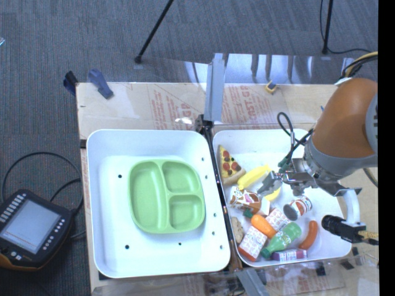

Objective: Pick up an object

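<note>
**Crowded bin, easy to miss**

My pincer (270,184) hangs with its jaws spread, holding nothing, low over the right bin (247,139). Right beneath and beside it lies the banana (253,177); the pizza slice (228,164) sits just beyond, the carrot (263,224) and green bottle (282,238) nearer the bin's front. Packed this tight, I judge my fingers could nudge neighbours or close on two toys. Under it all: a cardboard-topped bench (148,106), grey carpet (74,29) around.

We look down on dark grey carpet (74,23) around a cardboard-topped bench (148,106). Two thin black stand legs (159,23) cross the floor at the top. A handheld control pendant (29,227) with a cable lies at left.
</note>
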{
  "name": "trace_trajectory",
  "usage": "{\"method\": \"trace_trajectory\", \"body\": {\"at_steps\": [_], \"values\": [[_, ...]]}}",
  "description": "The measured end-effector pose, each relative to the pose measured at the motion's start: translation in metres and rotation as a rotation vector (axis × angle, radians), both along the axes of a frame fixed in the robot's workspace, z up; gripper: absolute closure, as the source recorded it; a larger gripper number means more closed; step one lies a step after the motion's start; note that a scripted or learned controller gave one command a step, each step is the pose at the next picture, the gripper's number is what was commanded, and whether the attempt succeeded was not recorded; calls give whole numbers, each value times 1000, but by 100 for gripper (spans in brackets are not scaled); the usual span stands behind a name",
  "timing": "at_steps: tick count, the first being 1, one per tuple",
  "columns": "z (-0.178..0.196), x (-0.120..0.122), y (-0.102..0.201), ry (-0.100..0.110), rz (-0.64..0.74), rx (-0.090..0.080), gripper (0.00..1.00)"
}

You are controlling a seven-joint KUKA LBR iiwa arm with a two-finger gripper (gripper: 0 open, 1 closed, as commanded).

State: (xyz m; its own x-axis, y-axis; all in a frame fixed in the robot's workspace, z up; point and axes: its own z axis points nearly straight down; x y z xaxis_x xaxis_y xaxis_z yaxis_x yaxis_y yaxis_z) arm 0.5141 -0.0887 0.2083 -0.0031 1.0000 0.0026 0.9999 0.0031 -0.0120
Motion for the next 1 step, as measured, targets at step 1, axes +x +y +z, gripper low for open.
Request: {"method": "trace_trajectory", "body": {"at_steps": [1], "values": [[-26, 9, 43, 0, 44, 0, 0]]}}
